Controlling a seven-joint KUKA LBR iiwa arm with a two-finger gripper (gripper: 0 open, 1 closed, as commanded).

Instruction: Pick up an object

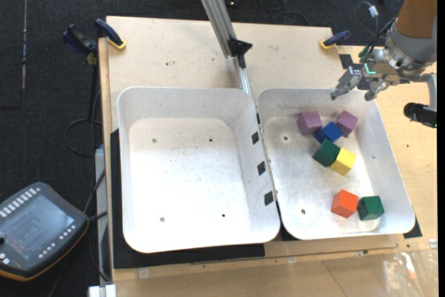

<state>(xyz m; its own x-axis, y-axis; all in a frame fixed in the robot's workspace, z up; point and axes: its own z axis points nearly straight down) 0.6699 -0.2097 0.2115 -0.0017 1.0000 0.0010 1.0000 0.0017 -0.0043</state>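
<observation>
Left bin: I saw the shallow white plastic left bin (184,163) on the pale wooden desk (174,52) holding no blocks.
Right bin: the matching white right bin (292,122) carried everything pickable, since its cubes lay loose for grasping.
Cluster: two purple cubes (309,122), a blue cube (332,131), a dark green cube (325,152) and a yellow cube (342,161) sat touching.
Pair: an orange cube (344,204) and green cube (370,207) sat nearer the front.
Claw: the metal two-finger claw (352,85) hovered over the bin's far edge, carrying nothing; I could not tell its spread.

Two bins sit side by side on the surface (174,52). Seven blocks lie in the right bin (292,215): five bunched (327,153) near its back, two (345,204) touching near its front. The left bin (139,233) lies beside it.
</observation>
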